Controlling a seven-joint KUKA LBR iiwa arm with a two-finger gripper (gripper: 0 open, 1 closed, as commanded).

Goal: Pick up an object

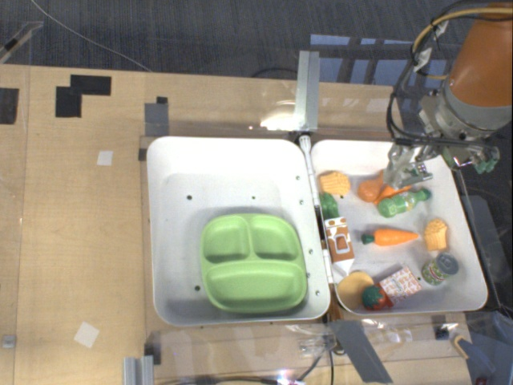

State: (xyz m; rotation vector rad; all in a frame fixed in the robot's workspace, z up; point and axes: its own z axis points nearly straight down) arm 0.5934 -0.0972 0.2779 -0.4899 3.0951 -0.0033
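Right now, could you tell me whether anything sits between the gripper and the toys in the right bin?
Nothing visible does. The gripper hangs directly over the orange toy and green bottle at the back of the right bin, with no other item above them.

light wooden surface (72, 239) | black square marks (80, 95) far left | grey metal post (308, 91) behind bins | dark carpet floor (200, 14)

Just under your silver gripper (403, 169) lie an orange piece (370, 189) and a green bottle (398, 205). Below those you have an orange carrot (394, 237) with a green top. Far left of the gripper sits a lime-green divided plate (252, 262) in the white left bin (172, 163). Above the gripper, your arm's band (483, 62) is orange.
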